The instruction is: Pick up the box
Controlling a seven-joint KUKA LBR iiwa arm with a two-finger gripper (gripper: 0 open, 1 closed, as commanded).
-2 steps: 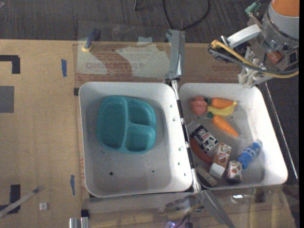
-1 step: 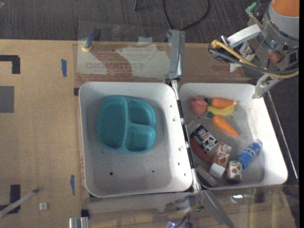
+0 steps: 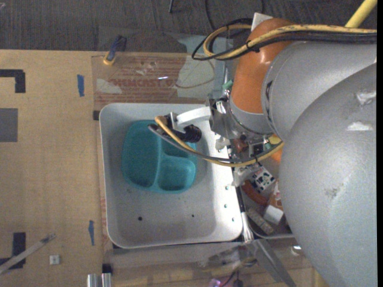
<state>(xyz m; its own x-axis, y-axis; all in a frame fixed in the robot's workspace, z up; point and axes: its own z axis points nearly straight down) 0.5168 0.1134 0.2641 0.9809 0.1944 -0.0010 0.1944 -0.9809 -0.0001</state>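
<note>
a divided tray (image 3: 157, 157) lies in the left bin (image 3: 170, 227), toward its upper-left corner. the arm (image 3: 311, 118) reaches in from the right over the seam between the bins, hiding most of the right bin (image 3: 263, 223). small items (image 3: 262, 181) lie in that bin beside the seam.

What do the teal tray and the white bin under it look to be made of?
Teal tray: looks like molded plastic, matte to slightly satin; one even color, rounded edges and a soft ridge dividing its compartments.
White bin: probably plastic too, smooth and semi-glossy; thin rounded rim, curved corners, uniform white with a few small dark specks on its floor. Painted metal can't be ruled out.
</note>
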